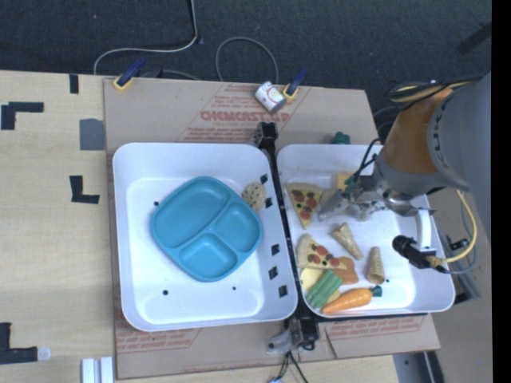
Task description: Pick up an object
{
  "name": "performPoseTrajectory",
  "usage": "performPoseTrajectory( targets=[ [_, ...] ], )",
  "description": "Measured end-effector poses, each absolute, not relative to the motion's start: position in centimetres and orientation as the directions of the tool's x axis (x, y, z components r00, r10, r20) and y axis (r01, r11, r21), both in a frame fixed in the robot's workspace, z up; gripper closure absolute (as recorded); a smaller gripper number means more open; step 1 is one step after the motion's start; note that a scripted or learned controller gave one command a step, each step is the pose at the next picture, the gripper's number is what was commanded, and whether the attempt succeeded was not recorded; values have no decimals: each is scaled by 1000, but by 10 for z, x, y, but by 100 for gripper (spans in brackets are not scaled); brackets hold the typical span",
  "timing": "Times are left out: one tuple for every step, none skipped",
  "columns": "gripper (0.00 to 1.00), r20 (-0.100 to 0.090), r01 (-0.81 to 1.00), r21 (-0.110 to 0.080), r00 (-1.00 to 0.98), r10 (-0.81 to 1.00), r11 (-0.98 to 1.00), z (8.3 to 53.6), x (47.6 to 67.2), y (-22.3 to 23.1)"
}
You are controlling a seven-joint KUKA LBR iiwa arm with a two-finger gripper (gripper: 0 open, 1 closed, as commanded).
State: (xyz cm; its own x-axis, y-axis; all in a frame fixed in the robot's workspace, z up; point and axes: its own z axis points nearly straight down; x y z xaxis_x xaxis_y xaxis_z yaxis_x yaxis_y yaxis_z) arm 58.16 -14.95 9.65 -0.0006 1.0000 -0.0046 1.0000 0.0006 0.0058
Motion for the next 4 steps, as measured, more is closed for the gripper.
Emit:
performPoseTrajectory(
  targets=[
    [0,-1,1000,2,-3,1000,3,86,640,-159],
    [0,1,1000,3,2,1000,-2,209,545,-146],
    [0,-4,1000,3,0,1000,0,80,545,-148],
    [100,-5,1000,7,0,1000,0,97,547,-149]
  ],
)
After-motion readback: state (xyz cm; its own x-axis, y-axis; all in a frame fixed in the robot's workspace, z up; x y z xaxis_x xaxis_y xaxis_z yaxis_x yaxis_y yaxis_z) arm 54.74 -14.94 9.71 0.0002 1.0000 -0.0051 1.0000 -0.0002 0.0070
